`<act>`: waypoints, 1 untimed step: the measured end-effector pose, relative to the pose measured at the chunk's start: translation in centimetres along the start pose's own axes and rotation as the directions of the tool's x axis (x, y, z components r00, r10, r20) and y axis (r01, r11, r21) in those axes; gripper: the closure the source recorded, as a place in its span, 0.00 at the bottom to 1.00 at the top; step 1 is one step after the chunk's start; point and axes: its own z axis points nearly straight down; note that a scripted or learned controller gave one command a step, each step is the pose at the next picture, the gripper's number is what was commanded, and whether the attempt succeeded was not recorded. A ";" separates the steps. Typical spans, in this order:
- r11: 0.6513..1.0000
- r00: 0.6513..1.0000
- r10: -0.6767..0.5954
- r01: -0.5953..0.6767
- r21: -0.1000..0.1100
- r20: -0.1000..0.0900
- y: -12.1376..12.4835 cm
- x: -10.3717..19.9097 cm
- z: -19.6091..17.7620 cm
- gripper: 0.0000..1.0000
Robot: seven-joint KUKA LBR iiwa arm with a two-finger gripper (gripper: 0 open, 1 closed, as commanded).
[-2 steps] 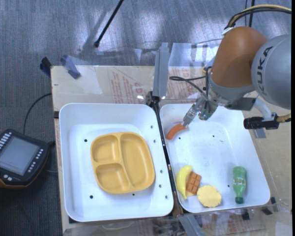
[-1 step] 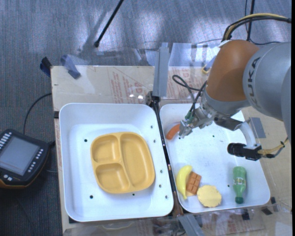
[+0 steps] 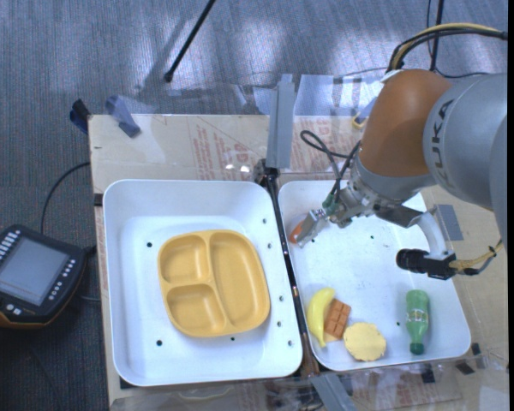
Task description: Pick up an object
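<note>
1. Since the task names no particular object, any of the four small things in the right bin [image 3: 373, 264] would serve: a yellow banana [image 3: 319, 315], a brown waffle-like piece [image 3: 337, 318] touching it, a round yellow cookie-like disc [image 3: 364, 342] just beside that, and a green bottle [image 3: 417, 319] lying on its side, apart from the other three. All four sit along the near edge of the bin, probably where they came to rest after being dropped or nudged about.
2. Up at the far left corner of the same bin hangs the pincer [image 3: 303, 228], low over the white floor. An orange-red tip shows at its end; whether that is a held object or part of the tool cannot be told, nor can I say whether the pincer is spread or closed.
3. By my reading, the pincer sits well apart from all four objects, so nothing is yet being gripped from that cluster.
4. Reaching in from the right is the one grey arm [image 3: 463, 144], tilted down toward that corner.
5. One yellow divided plate [image 3: 214, 282] with three compartments lies in the left bin [image 3: 128, 229], likely as a distractor or later target.
6. Two bins rest side by side on the surface [image 3: 180, 144]; one tablet-like pendant [image 3: 26, 272] lies on the floor to the left.
</note>
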 end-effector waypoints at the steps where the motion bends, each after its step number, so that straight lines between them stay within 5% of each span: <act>1: 1.000 1.000 0.012 -0.012 0.001 -0.002 -0.8 8.0 0.1 0.00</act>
